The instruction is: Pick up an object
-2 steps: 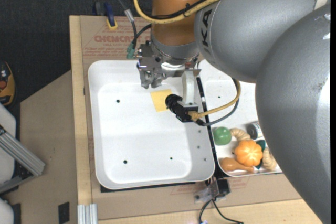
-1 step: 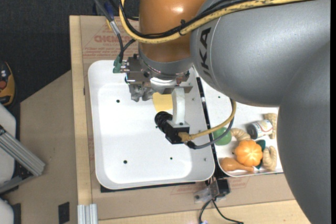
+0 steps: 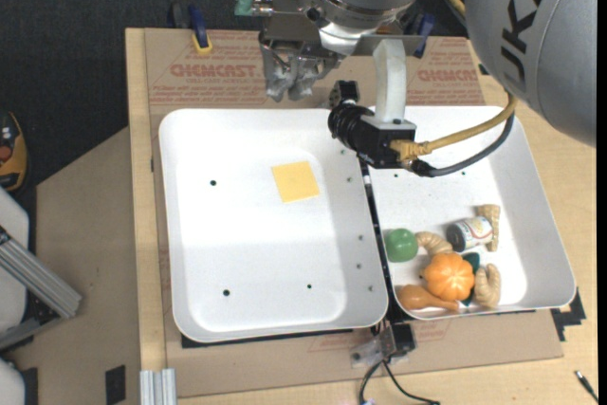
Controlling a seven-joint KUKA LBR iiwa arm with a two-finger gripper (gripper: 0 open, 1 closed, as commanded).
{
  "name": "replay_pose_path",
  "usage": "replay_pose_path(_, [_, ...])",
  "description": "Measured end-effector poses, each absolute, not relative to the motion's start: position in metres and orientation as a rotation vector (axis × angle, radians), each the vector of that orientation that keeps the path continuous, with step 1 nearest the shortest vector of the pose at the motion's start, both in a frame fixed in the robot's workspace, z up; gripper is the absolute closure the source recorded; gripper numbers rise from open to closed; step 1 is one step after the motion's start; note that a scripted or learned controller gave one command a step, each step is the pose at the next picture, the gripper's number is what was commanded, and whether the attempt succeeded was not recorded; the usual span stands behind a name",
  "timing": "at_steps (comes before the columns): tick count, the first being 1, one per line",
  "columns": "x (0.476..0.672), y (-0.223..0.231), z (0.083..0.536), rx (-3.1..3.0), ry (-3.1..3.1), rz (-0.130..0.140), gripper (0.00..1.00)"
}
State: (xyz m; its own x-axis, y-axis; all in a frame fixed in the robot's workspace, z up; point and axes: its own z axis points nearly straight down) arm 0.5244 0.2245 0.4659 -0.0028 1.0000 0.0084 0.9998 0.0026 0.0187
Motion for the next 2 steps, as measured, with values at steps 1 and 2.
replay_pose_path(1, [0.476, 0.196, 0.342, 2.229, 2.223, -0.023, 1.0])
replay_pose_path(2, [0.479, 0.225, 0.338, 2.22, 2.226, -0.004, 1.0])
